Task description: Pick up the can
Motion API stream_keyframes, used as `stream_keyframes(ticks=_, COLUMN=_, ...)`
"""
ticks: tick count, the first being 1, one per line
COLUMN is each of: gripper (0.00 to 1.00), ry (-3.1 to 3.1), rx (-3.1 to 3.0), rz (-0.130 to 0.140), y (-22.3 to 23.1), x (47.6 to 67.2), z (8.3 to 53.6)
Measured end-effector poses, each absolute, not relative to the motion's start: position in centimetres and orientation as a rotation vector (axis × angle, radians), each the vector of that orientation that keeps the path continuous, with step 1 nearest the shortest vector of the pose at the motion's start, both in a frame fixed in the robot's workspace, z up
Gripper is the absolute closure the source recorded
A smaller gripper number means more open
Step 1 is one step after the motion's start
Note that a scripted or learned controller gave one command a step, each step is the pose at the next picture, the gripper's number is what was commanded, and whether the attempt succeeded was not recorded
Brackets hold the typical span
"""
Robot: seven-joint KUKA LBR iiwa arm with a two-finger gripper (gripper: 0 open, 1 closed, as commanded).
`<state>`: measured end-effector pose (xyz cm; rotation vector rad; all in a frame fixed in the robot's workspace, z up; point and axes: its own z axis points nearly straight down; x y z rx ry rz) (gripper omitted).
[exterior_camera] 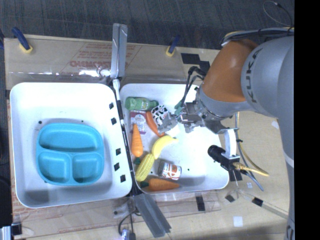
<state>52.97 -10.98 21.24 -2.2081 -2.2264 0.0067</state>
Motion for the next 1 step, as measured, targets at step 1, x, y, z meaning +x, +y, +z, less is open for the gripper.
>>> stream_keyframes(ticks=1, gripper=0.0, ry=-2.169, rx=-2.264, rz=0.007, y=-13.99, x=47.53, z=13.91)
